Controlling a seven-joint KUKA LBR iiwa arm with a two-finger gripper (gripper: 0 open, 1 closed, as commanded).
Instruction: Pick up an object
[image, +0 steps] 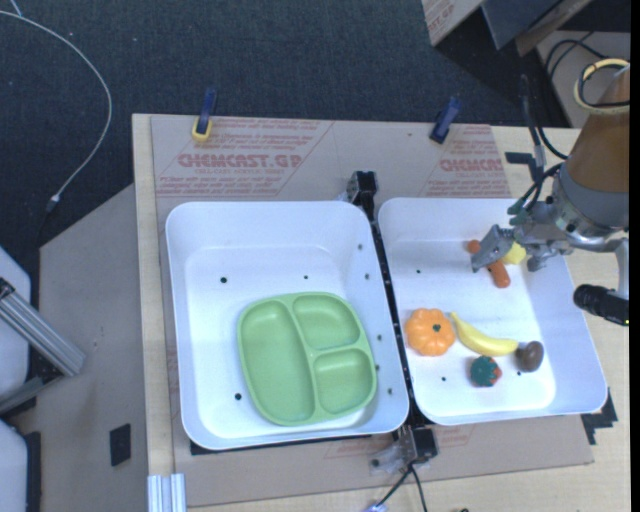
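My gripper (514, 250) hangs low over the back of the right bin (565, 395), open, with one grey finger on each side of a small yellow item (516, 256). An orange carrot-like piece (498, 274) lies just under its left finger, touching the yellow item. Further forward in the same bin sit an orange pumpkin (430, 332), a yellow banana (484, 340), a small brown object (530, 355) and a green-and-red round toy (485, 372). The wrist hides part of the yellow item.
The left bin (200, 250) holds a green divided plate (305, 355) at its front. A black clamp (362, 186) sits at the back between the bins. The arm's body (600, 170) covers the right bin's back right corner.
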